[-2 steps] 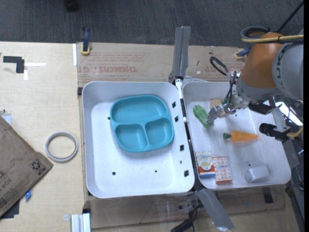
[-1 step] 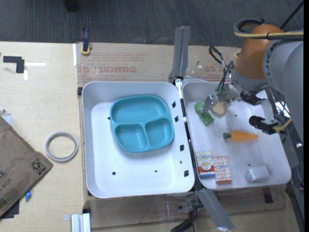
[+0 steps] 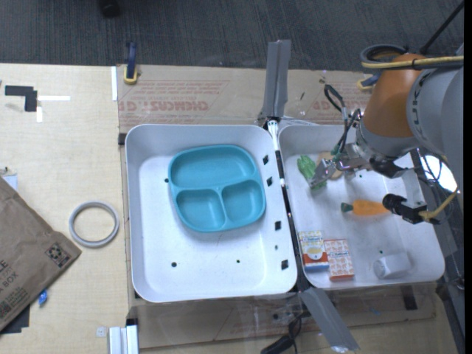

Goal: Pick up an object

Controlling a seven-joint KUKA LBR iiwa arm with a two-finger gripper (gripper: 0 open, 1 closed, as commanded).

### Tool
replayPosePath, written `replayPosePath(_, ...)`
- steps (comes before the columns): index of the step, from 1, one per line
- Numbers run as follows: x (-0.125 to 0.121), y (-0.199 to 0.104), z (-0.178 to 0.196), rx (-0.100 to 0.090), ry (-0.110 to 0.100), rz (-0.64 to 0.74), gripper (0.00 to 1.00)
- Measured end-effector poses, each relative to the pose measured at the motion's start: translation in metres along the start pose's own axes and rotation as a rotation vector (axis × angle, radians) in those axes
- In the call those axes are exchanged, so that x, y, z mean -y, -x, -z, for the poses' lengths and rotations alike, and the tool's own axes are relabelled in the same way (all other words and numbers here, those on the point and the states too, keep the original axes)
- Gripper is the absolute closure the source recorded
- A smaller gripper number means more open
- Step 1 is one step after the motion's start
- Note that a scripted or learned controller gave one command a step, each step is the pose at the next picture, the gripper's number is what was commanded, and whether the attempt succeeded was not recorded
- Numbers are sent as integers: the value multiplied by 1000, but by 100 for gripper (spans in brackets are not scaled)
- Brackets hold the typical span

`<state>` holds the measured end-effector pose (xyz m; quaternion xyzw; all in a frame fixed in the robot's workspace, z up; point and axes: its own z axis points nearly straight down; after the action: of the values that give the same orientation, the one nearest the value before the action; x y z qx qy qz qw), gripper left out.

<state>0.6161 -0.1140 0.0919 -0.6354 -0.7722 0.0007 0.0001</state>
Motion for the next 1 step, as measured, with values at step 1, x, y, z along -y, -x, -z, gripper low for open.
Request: replayPosePath(1, -29, -12, 0, 0, 2, -15, 0)
